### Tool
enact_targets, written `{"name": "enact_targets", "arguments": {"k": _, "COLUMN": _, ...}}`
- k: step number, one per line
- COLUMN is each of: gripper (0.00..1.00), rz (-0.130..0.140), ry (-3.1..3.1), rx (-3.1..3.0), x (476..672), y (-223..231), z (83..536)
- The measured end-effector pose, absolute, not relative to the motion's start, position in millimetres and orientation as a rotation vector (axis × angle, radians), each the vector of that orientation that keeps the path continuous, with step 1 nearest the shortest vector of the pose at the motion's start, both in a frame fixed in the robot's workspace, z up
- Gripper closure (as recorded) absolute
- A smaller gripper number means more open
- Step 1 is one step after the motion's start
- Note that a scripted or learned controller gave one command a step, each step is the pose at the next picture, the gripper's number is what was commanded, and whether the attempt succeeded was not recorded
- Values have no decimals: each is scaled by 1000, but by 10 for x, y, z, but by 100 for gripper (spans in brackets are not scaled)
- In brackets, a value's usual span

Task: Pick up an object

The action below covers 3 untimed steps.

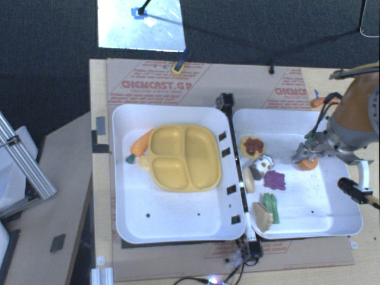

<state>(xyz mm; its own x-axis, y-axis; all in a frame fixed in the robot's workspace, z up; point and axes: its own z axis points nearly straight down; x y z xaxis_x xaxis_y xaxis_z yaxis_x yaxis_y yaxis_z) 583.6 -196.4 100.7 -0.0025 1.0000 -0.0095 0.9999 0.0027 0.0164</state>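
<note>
Yellow divided plate [180, 158] and a carrot [140, 143] lie in the left bin [172, 218]. Toy foods cluster at the right bin's [320, 218] left side. Farther right, the gripper [306, 155] touches an orange piece [307, 164]; finger state unclear.

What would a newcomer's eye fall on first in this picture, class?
Most likely the yellow divided plate in the middle of the left bin, with a toy carrot against its left rim. Next, the cluster of toy foods along the right bin's left side, and the gripper over an orange piece further right.
</note>
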Motion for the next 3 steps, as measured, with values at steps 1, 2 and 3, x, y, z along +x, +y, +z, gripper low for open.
{"name": "enact_targets", "arguments": {"k": 1, "gripper": 100, "rz": 5, "ry": 2219, "rx": 2214, "x": 5879, "y": -2055, "z": 1500}}
{"name": "enact_targets", "arguments": {"k": 2, "gripper": 100, "rz": 7, "ry": 2221, "rx": 2210, "x": 5926, "y": -2025, "z": 2145}}
{"name": "enact_targets", "arguments": {"k": 3, "gripper": 100, "rz": 3, "ry": 2225, "rx": 2213, "x": 5937, "y": -2025, "z": 2253}}
